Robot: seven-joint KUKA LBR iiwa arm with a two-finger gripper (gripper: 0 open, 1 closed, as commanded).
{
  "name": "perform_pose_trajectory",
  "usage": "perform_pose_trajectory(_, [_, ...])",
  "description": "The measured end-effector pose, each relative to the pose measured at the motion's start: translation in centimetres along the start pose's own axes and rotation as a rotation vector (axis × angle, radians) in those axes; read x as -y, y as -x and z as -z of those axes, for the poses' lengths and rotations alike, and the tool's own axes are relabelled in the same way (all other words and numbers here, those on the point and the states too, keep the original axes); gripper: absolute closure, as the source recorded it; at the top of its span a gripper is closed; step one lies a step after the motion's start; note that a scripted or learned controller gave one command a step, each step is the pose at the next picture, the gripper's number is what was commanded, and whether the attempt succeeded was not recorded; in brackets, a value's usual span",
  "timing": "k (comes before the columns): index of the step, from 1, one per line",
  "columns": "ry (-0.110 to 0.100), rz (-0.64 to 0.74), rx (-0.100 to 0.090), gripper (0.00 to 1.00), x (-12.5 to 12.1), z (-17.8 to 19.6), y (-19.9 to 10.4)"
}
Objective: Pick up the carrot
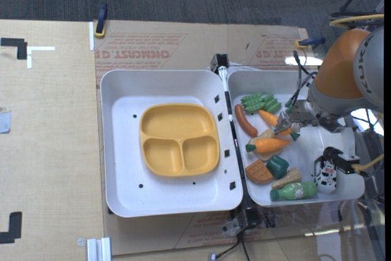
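Over the right bin (342, 189), the gripper (285, 125) hangs just above the carrot (269, 145) among the toy food, fingers too hidden to tell, so next it must drop and squeeze.

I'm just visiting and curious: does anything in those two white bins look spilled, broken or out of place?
Nothing looks broken or spilled. All the toy food is heaped in the right white bin: an orange plastic carrot, a red sausage, green bean pods. The yellow divided plate sits level in the left bin.
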State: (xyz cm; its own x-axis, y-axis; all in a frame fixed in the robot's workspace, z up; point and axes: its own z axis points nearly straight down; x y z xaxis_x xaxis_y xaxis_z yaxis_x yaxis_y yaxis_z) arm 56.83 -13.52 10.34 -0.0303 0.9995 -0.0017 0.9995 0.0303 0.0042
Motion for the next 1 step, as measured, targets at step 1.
perform_pose_trajectory(1, [-0.004,0.112,0.0,1.0,-0.05,10.11,-9.29])
